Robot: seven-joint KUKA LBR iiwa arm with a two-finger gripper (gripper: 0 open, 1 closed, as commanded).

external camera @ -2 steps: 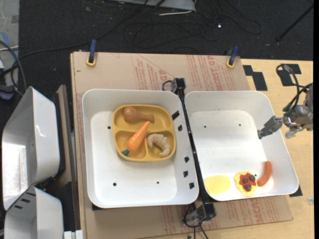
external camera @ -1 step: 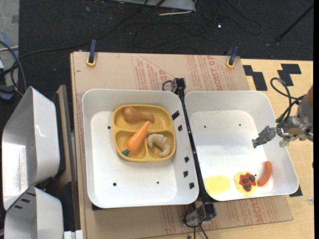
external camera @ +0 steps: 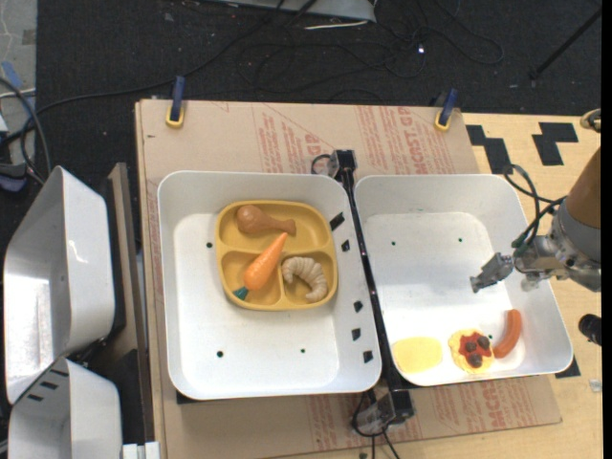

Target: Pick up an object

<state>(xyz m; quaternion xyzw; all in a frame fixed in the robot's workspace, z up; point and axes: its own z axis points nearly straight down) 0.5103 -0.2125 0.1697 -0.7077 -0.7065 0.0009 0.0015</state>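
Note:
In the right bin [external camera: 430, 204] three toy foods lie along the near edge. They are a flat yellow disc [external camera: 418, 354], a small yellow piece topped with red bits [external camera: 470, 348] and an orange-red sausage [external camera: 509, 333]. My gripper [external camera: 491, 273] hangs over the right half of this bin, above and a little left of the sausage, with nothing seen in it. In the left bin [external camera: 191, 342] a yellow divided plate [external camera: 228, 256] holds a brown drumstick [external camera: 264, 221], an orange carrot [external camera: 266, 261] and a pale shrimp [external camera: 307, 275].
The bins sit on a cardboard-covered bench [external camera: 382, 137] held by two clamps [external camera: 175, 103] at the back. A black divider [external camera: 361, 275] runs between the bins. White containers [external camera: 53, 275] stand off the bench at left. Cables lie on the dark floor behind.

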